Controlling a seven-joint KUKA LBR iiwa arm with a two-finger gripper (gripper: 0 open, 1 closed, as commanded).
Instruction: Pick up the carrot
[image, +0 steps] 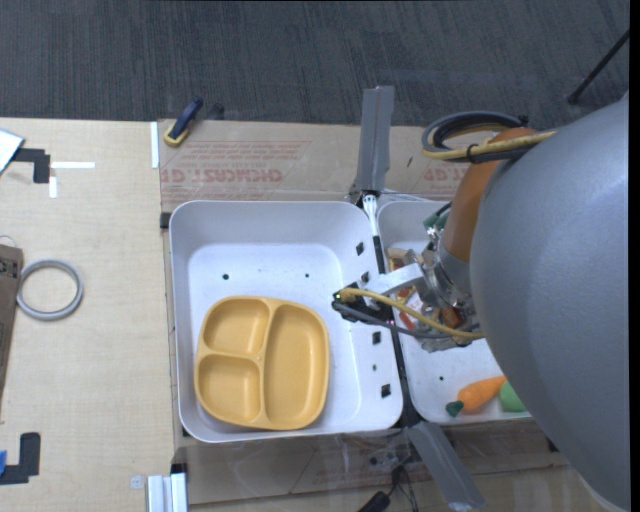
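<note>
In the low corner of the right-hand bin (432, 378) lies the carrot (482, 392). It sits on a slant, with its green end down and left and its orange end up and right (that end slips under my grey arm (560, 300)). My claw (440, 312) hangs in the same bin, higher in the view and a little left, apart from the carrot. I cannot tell if my claw is wide or narrow.

Orange carrot (481, 392) lying flat, right bin's near edge.
</note>
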